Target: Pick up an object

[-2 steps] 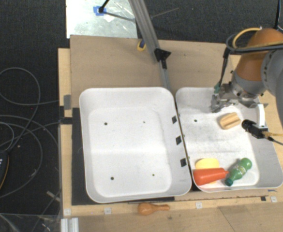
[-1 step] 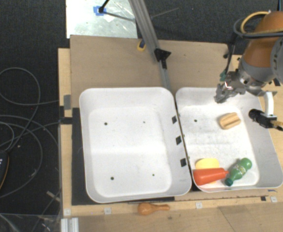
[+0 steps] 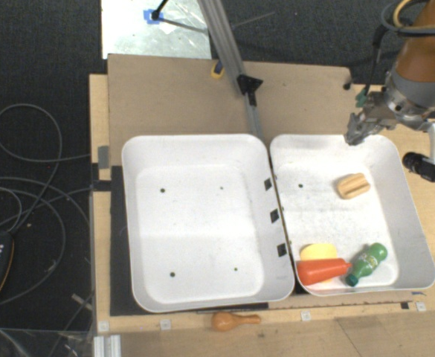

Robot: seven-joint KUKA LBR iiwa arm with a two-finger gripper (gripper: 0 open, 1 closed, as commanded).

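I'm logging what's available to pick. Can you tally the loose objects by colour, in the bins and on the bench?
Tan: 1, the tan block in the right bin
Yellow: 1, the yellow piece
Orange-red: 1, the carrot
Green: 1, the green bottle
Orange-brown: 1, the pear-shaped toy on the bench
Total: 5

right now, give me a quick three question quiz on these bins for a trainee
1. True or false: the tan block lies in the left bin.
2. Which item touches the orange carrot-like piece? A) green bottle B) tan block C) pear-shaped toy
3. Fill in: the gripper hovers near the right bin's ____ rim.

Key:
1. False; it lies in the right bin.
2. A.
3. Far (top) rim, apart from every item.
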